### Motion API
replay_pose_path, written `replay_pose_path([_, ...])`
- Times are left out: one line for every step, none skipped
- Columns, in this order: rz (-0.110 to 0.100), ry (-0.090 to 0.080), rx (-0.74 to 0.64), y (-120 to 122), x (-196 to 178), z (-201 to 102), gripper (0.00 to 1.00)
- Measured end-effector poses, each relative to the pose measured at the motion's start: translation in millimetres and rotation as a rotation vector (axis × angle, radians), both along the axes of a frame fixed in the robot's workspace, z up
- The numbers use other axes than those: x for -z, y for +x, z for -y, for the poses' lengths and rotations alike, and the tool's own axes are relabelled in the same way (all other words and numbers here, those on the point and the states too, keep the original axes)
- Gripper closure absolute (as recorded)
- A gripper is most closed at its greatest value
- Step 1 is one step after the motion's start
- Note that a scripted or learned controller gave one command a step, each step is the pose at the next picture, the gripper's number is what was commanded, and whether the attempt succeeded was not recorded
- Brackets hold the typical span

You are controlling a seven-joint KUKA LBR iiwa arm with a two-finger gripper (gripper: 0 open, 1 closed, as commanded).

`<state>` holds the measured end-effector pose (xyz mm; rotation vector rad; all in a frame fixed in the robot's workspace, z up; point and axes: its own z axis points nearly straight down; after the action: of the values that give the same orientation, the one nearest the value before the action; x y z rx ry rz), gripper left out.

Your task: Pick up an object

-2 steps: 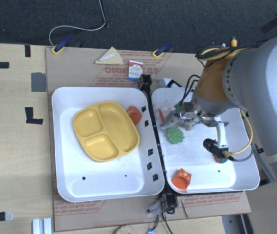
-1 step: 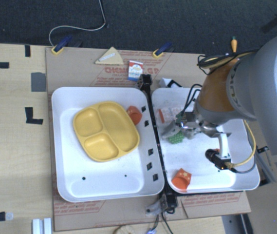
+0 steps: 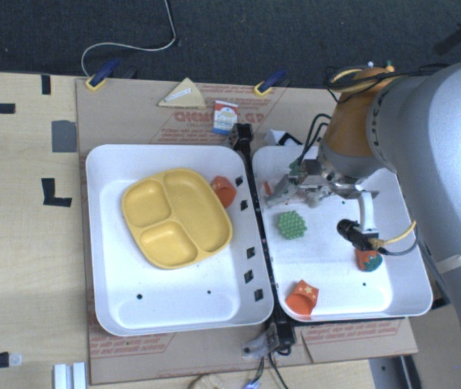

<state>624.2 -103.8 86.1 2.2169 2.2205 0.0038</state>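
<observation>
just above the green ball [image 3: 292, 224] in the right bin [image 3: 392, 294], the gripper [image 3: 303, 186] hovers; jaw state i cannot tell. a descent off-centre could roll the ball away.

My arm [image 3: 424, 144] comes in from the right, its bulky grey links taking up the upper right of the view. The orange band [image 3: 352, 128] sits just above the wrist, which is tipped downward and to the left. My gripper [image 3: 299, 186] hangs low at the end of it, with cables looping around the wrist housing.
</observation>
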Motion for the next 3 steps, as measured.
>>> replay_pose_path([0.000,-0.001,0.001,-38.0,-0.4,7.1,0.00])
replay_pose_path([-0.001,0.000,0.000,29.8,0.6,-4.4,0.00])
replay_pose_path([-0.002,-0.001,-0.001,29.7,-9.5,-4.4,1.00])
